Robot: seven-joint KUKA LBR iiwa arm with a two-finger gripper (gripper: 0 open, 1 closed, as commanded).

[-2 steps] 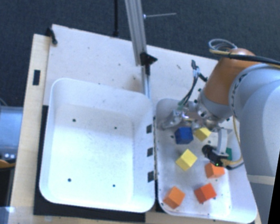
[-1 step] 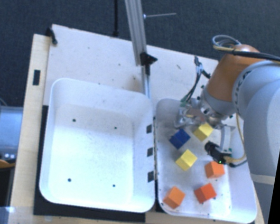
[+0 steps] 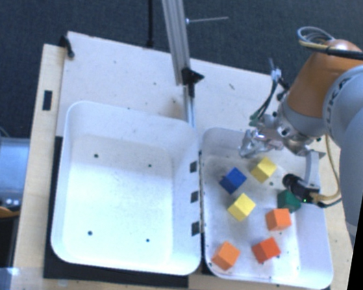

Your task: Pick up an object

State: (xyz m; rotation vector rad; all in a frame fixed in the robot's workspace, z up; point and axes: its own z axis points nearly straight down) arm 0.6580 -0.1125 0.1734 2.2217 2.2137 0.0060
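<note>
Right bin [image 3: 310,264] under bent arm [image 3: 331,84]

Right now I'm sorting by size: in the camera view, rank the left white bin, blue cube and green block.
1. Left white plastic bin
2. Blue cube
3. Dark green block, partly hidden, so unsure against the cube.

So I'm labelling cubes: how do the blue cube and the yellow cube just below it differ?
The blue cube is darker and sits higher in the right bin, nearer the gripper; the yellow cube is bright and nearer the bin's middle. Both are small, similar-sized blocks lying free.
</note>
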